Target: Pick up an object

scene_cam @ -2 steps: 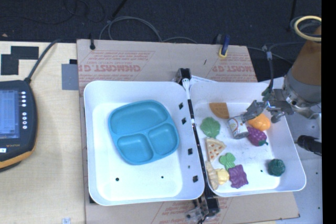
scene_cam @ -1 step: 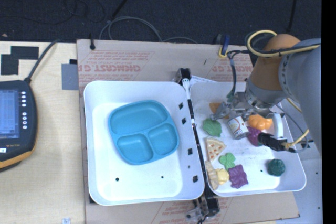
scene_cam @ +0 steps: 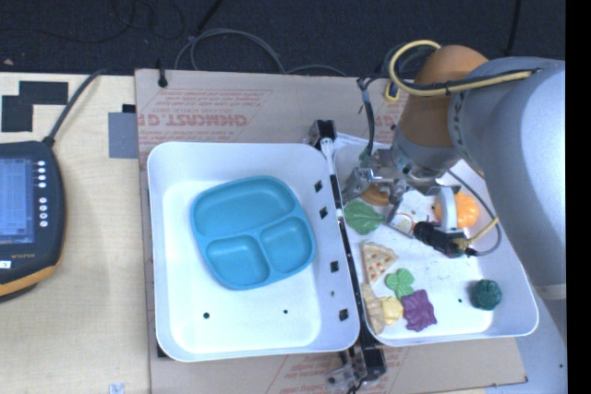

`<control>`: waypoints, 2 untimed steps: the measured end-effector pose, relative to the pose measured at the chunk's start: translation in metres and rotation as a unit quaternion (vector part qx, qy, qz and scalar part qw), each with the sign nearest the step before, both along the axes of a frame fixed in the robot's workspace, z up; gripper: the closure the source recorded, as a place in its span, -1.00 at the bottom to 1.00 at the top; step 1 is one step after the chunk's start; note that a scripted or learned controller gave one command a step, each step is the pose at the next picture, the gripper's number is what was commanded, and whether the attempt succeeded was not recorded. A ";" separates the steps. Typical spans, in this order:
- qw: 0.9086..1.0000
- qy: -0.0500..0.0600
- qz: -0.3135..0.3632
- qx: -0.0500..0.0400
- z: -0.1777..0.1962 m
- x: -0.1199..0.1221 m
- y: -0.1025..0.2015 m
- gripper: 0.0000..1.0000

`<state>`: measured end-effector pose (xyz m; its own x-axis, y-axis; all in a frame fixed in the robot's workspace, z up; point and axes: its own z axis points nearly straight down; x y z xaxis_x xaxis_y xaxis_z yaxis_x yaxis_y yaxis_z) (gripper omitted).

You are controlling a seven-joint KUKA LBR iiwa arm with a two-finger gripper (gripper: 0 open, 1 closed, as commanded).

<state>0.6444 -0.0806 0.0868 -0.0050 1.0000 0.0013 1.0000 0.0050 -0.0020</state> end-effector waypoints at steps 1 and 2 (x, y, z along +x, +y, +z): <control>1.000 0.004 -0.003 0.000 -0.001 -0.065 -0.007 -1.00; 1.000 -0.002 -0.001 -0.001 0.000 0.001 -0.011 -1.00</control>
